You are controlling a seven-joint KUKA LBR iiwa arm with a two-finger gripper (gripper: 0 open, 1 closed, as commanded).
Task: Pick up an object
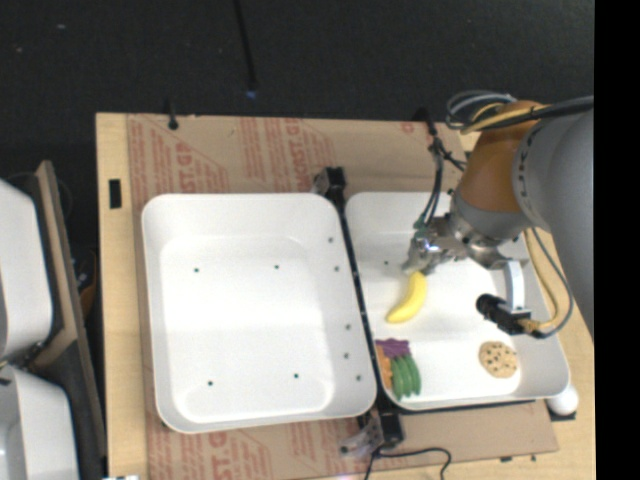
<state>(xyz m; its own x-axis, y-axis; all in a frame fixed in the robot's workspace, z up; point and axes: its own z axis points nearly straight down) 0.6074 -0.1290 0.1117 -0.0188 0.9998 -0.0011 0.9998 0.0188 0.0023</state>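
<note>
While the gripper hangs over the right bin, just above the banana's upper tip, how wide it stands cannot be told. That banana lies free on the bin floor, long axis steeply slanted, upper end toward the gripper. A cookie and green-purple toy lie nearer than the banana.

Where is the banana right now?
The banana lies in the right bin, near its left wall, just below the tool and above the purple-and-green toy.
</note>
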